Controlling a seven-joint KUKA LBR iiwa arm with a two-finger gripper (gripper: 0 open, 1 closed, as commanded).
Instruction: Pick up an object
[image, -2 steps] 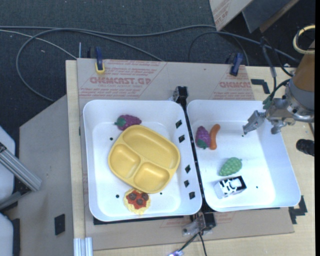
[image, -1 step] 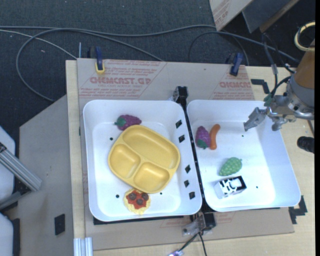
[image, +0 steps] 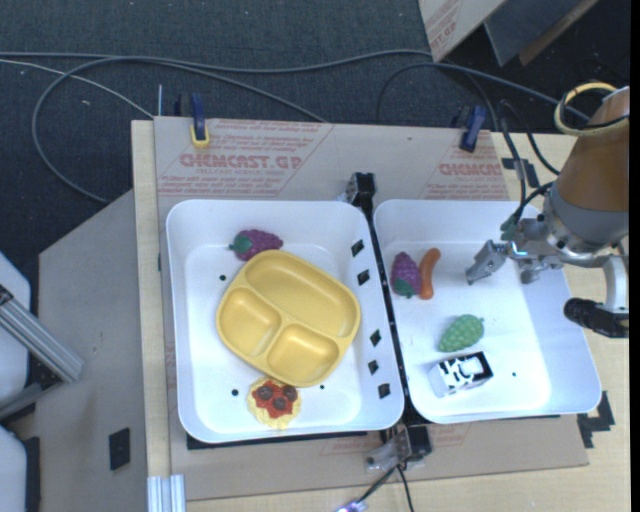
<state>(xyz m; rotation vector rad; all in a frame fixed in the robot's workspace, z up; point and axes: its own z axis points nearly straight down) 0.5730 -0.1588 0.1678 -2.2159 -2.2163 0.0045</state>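
Note:
My gripper (image: 507, 270) hangs over the back of the right bin (image: 570, 350), its fingers spread open with nothing between them. Left of it, by the bin's left wall, a purple grape bunch (image: 404, 272) lies against an orange sausage-shaped toy (image: 428, 273). Nearer the front lies a green grape bunch (image: 462, 331). A small black-and-white box (image: 461, 371) sits just in front of that bunch. The gripper touches none of these.
The left bin (image: 190, 300) holds a yellow divided plate (image: 289, 316), a purple grape bunch (image: 257, 242) at the back and a yellow-and-red toy pizza (image: 275, 401) at the front. A black divider (image: 372, 290) runs between the bins. Cables (image: 520, 130) trail behind the right bin.

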